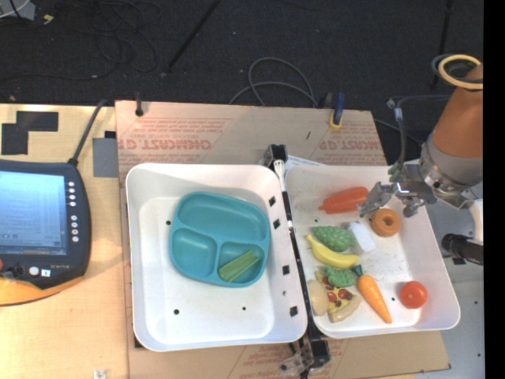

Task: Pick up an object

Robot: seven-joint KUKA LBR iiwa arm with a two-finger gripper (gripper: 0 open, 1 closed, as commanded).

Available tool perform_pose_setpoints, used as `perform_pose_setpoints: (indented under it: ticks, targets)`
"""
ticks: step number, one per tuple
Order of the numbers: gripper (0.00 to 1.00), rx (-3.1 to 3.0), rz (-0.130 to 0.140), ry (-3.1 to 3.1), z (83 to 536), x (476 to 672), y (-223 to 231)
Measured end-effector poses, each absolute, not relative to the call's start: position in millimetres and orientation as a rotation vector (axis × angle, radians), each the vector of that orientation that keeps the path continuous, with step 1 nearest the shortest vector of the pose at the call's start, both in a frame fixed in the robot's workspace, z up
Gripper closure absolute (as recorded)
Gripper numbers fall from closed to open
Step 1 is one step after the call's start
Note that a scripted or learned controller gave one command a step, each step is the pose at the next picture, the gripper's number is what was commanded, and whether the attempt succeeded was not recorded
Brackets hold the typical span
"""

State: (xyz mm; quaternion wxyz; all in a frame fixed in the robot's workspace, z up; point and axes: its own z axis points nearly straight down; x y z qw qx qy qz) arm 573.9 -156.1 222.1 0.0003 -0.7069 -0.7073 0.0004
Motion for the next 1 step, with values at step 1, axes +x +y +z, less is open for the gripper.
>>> perform_pose_setpoints:
  ticks: [1]
  targets:
    - [0.0, -2.23, -0.014, -2.231, 112.7, 555.5, -136.0]
